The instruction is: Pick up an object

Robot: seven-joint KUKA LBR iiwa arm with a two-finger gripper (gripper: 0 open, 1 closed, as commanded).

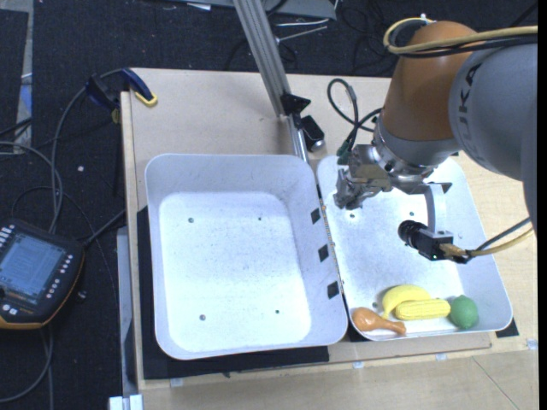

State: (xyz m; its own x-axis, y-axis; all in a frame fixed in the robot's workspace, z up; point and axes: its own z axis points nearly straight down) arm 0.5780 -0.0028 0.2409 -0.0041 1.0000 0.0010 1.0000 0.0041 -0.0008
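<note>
**Mia:** Where is the gripper right now?

**Ben:** It hangs over the far left part of the right bin, close to the wall between the two bins. The big grey arm with the orange band comes down to it from the right.

**Mia:** Is it squeezing something?

**Ben:** I see nothing in it. I cannot tell if it is open or closed, because it looks dark and small from up here.

**Mia:** Where are the toys?

**Ben:** They are all well apart from the gripper, down at the near edge of the same bin. The yellow banana lies there, and the yellow corn touches it. The green ball sits just right of the corn. The orange piece lies just left of the banana.

**Mia:** And on the other side of the gripper?

**Ben:** The left bin is there, next to it.
</note>
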